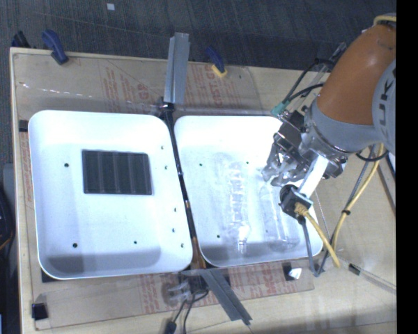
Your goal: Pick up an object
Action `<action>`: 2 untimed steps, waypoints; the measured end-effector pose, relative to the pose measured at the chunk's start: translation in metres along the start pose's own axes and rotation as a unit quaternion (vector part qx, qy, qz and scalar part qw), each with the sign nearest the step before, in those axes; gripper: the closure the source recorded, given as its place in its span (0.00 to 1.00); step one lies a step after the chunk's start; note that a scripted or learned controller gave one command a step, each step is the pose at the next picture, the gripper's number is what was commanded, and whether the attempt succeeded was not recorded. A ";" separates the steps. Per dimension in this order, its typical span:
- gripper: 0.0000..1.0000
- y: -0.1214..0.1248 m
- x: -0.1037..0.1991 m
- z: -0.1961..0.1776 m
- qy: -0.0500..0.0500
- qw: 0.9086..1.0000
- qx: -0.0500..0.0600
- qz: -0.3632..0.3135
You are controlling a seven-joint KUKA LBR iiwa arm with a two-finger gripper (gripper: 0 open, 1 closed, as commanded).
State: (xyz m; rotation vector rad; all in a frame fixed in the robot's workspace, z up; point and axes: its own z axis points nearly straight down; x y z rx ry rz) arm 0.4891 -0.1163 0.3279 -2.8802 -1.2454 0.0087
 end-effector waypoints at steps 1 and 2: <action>1.00 0.046 -0.021 0.060 0.000 0.998 0.000 0.060; 1.00 0.003 -0.011 0.150 0.000 1.000 0.000 -0.002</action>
